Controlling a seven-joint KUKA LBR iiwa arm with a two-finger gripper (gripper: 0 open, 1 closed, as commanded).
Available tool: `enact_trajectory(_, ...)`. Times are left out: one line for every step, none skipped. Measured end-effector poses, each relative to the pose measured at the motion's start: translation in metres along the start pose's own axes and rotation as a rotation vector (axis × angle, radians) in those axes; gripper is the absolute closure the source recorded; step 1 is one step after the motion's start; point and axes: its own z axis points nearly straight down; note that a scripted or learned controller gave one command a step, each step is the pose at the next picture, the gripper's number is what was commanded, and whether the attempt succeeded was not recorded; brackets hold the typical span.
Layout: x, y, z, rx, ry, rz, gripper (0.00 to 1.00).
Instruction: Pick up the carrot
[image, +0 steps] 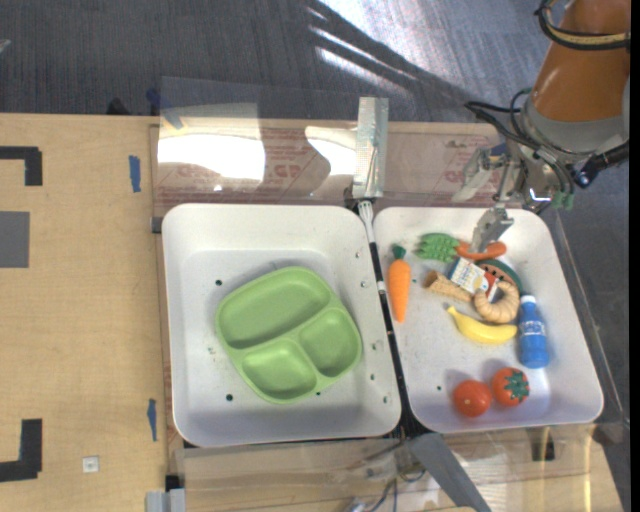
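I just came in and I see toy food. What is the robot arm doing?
The pincer hangs over the far side of the right bin, above a pile of toy food. The carrot it should pick up lies by that bin's left wall, untouched. A green plate sits in the left bin.

Dark grey floor (200, 40) lies beyond the bench. Bench top (70, 300) is tan board. Glare marks the clear sheet (210, 155).
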Motion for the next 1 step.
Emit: enact_trajectory(0.0055, 0.0971, 0.0508, -0.005, 0.006, -0.098, 0.00)
